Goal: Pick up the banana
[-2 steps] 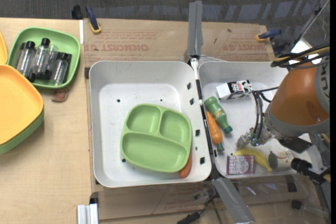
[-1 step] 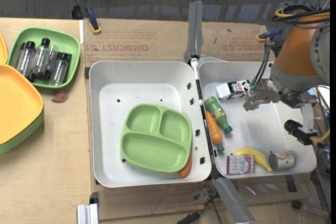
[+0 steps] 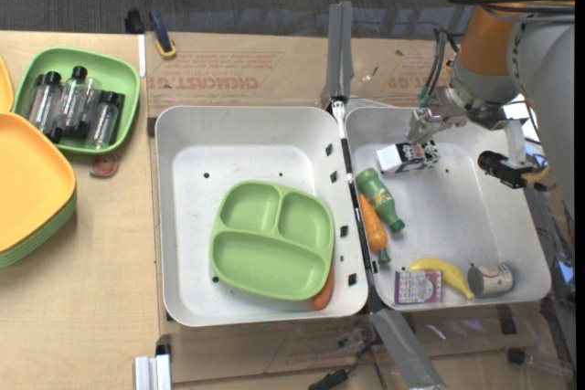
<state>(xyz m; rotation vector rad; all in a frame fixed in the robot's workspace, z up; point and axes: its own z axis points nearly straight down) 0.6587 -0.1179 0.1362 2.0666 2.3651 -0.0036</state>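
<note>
The yellow banana (image 3: 444,275) lies near the front edge of the right bin (image 3: 457,205), between a pink card (image 3: 418,287) and a small can (image 3: 492,279). My gripper (image 3: 416,152) hangs low over the back left part of the same bin, well behind the banana and apart from it. The grey arm with its orange band (image 3: 498,23) comes in from the back right.
A green bottle (image 3: 380,199) and an orange carrot (image 3: 372,226) lie along the right bin's left wall. The left bin (image 3: 183,196) holds a green divided plate (image 3: 272,240) with an orange item (image 3: 322,296) at its front edge. Trays and bottles sit at far left.
</note>
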